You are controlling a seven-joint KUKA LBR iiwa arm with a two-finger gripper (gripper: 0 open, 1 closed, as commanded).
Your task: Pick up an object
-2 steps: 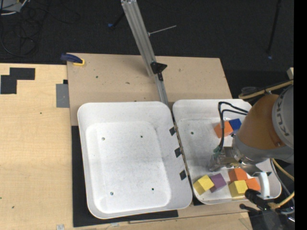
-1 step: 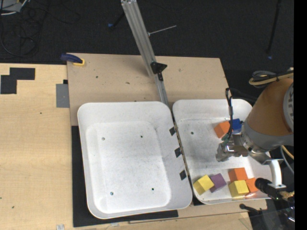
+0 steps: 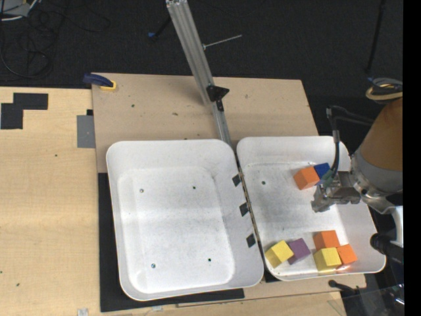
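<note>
Reaching in from the right, the arm (image 3: 385, 150) hangs its jaws low over the right bin (image 3: 276, 157), close beside the orange block (image 3: 305, 177) and the blue block (image 3: 321, 170) at the bin's upper right. Jaws look dark and blurred; can't tell whether they are open or closed, and nothing is visibly between them. My guess: the arm sits here because that orange and blue pair is the nearest target, and the two blocks touch each other, which could make a clean grab awkward.

Count in the right bin: seven blocks. Three orange — one by the jaws, another orange block (image 3: 325, 239) near the front and a third orange block (image 3: 346, 254) at the front right corner. Two yellow — a yellow block (image 3: 279, 252) at front left, a second yellow block (image 3: 327, 259) beside the orange ones. One purple block (image 3: 299, 248) touching the first yellow. One blue.

The front five bunch along the bin's near wall. The left bin (image 3: 131, 157) sits beside it on the bench (image 3: 263, 104). Two bins, one arm. Pick not yet done, by the look of it.
</note>
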